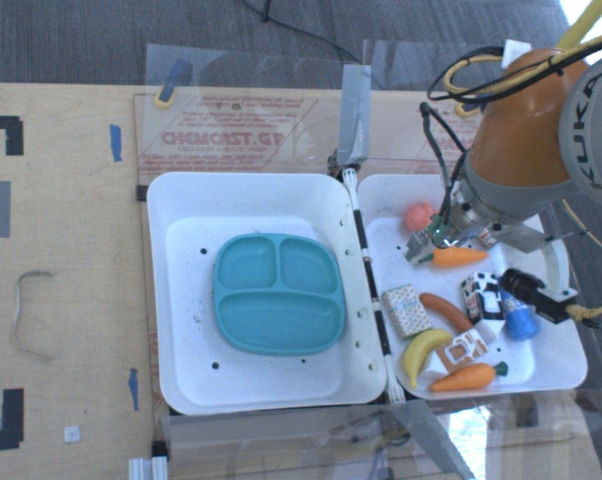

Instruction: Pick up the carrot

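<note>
Closest to us is the arm (521, 118). It leans in high over the right bin (566, 363) because that is where the toys are.

I will use the sausage (446, 311) to say where things are. Far to the left of it, a blue-green plate (278, 293) lies flat in the middle of the left bin (181, 218). I think it is kept apart there so it does not get in the way.

Just left of the sausage is a little dotted square (406, 310). Up and left of the sausage is a pink ball (418, 216). Down and left is a banana (421, 351).

The gripper (422, 249) is above the sausage, low in the bin. I cannot tell if the jaws are wide or narrow, or if they hold anything.

One carrot (461, 257) lies right beside the gripper, above the sausage, with its tip pointing right. I think the gripper is down there to grab it by the fat end. A second carrot (466, 376) with a green top lies below the sausage, near the bin's front wall, well apart from the gripper.

A white and orange block (468, 348) sits between the sausage and that second carrot. Just right of the sausage is a black and white toy (481, 296), and further right is a blue toy (521, 323). They sit close together, so a grab could bump a neighbour.
</note>
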Tool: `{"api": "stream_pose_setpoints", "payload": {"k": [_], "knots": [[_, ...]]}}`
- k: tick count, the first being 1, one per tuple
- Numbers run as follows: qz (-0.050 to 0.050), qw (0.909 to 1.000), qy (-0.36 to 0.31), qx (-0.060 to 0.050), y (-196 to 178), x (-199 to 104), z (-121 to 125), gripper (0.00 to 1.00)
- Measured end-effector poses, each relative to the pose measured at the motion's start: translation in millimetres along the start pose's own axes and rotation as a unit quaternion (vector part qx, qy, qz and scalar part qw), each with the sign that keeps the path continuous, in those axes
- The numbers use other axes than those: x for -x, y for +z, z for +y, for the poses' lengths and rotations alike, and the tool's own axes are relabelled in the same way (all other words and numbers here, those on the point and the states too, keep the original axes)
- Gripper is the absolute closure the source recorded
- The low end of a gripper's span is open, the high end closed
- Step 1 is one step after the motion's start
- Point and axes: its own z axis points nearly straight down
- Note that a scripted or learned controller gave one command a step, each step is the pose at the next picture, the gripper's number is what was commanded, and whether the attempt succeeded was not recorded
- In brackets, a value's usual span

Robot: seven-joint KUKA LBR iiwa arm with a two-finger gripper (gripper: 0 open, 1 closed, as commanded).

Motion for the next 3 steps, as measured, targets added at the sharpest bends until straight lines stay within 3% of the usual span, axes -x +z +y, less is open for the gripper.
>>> {"api": "stream_pose_setpoints", "payload": {"k": [1,2,3], "knots": [[0.000,1.0000,0.000,0.000,0.1,0.1,-0.2,0.00],[0.001,1.0000,0.001,-0.001,16.5,51.1,-39.5,0.00],[0.000,0.9998,0.020,0.000,77.0,117.3,-41.2,0.00]]}}
